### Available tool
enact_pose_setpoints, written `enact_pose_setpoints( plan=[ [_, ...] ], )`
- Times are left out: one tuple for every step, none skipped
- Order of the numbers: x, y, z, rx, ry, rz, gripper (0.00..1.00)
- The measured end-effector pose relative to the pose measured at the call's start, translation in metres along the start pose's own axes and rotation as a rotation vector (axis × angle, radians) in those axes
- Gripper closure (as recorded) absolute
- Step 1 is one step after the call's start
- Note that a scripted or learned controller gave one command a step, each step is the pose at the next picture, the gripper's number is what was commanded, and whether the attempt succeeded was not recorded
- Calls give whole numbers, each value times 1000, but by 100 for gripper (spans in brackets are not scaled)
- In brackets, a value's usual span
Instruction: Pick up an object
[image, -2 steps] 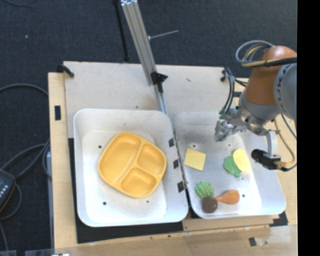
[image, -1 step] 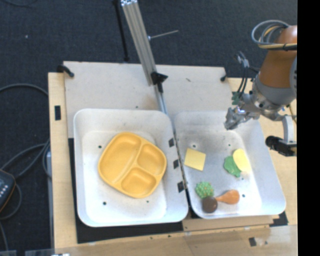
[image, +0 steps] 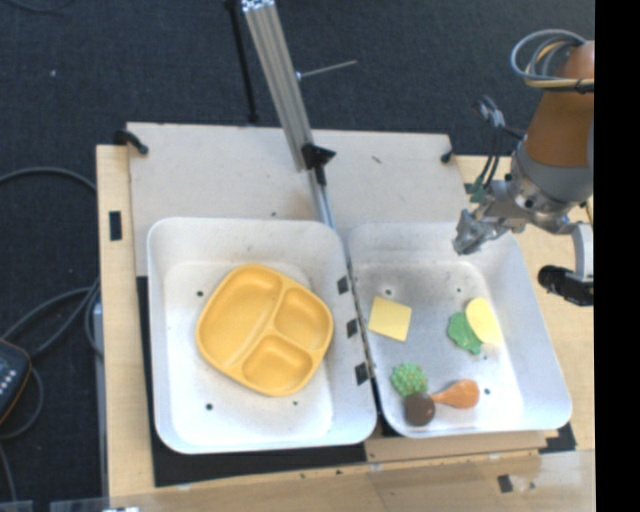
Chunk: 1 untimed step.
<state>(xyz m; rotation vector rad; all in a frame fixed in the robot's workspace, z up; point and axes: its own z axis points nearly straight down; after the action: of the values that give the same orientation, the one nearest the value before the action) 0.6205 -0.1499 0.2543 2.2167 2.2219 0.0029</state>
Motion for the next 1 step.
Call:
enact_pose_setpoints(
  plan=[
    [55,-10,12,4,1,-3,100]
  ],
)
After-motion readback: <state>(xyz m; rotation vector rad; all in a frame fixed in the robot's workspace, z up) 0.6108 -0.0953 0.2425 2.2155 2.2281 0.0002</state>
